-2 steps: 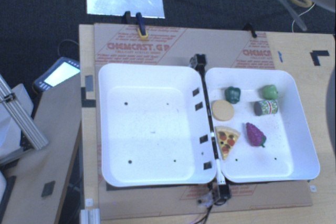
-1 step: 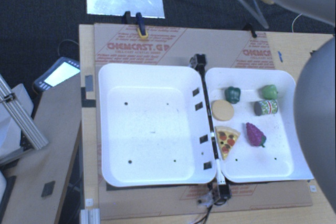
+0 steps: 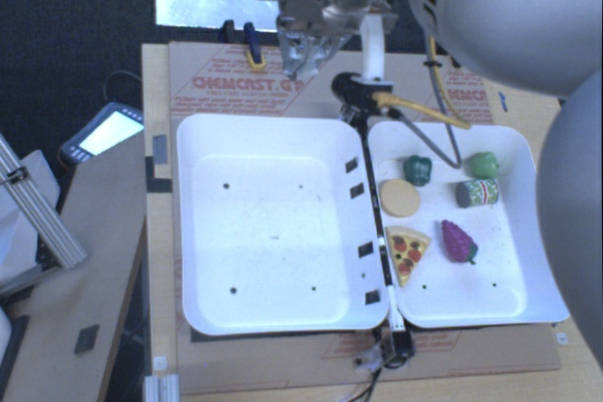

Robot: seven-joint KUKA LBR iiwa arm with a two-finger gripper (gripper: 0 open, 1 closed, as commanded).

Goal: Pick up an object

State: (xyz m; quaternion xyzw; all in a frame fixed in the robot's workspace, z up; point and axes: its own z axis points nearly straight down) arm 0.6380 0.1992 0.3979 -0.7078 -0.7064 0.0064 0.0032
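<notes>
Grey two-finger gripper (image 3: 301, 66) over printed cardboard sheet (image 3: 221, 94) beyond left shallow white bin's (image 3: 198, 231) 12 o'clock rim, grip state not discernible, toy pizza slice (image 3: 407, 254), purple grape bunch (image 3: 459, 241) and tan flat disc (image 3: 399, 198) in right shallow white bin (image 3: 513, 301), bare floor toward its 5 o'clock corner.

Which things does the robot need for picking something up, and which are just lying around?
For the job:
pincer
right bin
pizza slice
round biscuit
purple fruit
small can
dark green pepper
light green fruit

Just lying about:
lit screen on the side table
clamp behind the bins
cardboard sheet under the bins
</notes>
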